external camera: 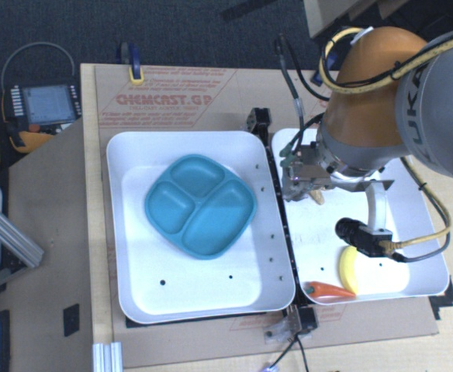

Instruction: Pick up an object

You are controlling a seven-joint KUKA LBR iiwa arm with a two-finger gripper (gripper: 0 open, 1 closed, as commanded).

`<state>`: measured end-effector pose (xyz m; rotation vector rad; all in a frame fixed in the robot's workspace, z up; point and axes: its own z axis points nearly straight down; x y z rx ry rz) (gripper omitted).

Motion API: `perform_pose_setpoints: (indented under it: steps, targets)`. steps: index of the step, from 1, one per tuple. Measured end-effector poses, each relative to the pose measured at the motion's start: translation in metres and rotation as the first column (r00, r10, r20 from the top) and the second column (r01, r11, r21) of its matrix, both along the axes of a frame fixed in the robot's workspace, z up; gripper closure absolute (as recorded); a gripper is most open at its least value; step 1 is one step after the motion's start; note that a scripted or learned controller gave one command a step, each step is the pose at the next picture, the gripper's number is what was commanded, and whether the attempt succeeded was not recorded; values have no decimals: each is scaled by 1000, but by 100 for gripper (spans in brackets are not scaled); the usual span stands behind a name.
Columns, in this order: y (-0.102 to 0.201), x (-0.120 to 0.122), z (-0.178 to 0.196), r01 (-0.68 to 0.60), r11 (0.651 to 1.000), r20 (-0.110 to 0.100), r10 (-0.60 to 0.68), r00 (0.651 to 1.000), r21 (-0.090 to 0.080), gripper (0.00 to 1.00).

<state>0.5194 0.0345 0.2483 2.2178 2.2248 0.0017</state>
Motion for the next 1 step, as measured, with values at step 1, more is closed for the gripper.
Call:
perform_pose_setpoints:
  steps: [1]
  targets:
    - [43, -6, -4, -1, 1000, -4, 1, 1000, 0, 100]
